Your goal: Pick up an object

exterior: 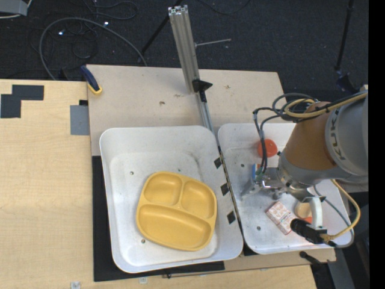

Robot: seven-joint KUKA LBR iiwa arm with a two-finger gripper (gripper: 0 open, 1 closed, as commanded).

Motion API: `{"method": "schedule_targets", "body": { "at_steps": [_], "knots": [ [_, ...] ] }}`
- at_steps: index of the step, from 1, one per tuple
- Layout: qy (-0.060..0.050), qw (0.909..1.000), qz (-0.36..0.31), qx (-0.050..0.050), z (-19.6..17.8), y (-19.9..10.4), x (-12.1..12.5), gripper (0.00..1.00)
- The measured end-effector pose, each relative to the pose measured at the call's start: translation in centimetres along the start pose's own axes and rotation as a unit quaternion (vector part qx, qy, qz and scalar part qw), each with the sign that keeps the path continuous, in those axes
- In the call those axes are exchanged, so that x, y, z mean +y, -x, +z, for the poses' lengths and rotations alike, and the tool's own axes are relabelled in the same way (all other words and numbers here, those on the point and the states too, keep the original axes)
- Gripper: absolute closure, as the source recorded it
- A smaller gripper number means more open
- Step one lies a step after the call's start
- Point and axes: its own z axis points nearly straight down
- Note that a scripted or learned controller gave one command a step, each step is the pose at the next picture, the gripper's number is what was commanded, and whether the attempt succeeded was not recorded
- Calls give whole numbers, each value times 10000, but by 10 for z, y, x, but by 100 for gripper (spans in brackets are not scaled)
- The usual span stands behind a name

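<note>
My gripper [251, 184] hangs low over the left part of the right bin [255, 236], with the grey and orange arm above it covering much of that bin. An orange-red ball [268, 147] lies at the back of the bin, just behind the wrist. Toward the front, a small pink and white box [278, 214] rests to the right of the gripper. Beside the box sit a tan piece [302, 209] and a bit of something red [308, 220], both partly hidden. I see nothing held in the gripper.
A yellow divided plate [177, 211] lies in the left bin [120, 161]. A metal post [185, 47] rises behind the bins. The ridge where the two bins meet [225, 182] runs just left of the gripper.
</note>
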Motion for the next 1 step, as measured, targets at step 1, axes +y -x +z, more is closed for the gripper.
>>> {"method": "schedule_targets", "body": {
  "at_steps": [1],
  "knots": [
    [45, 10000, 15, 32, -12, -3, 3, 100]
  ]
}}
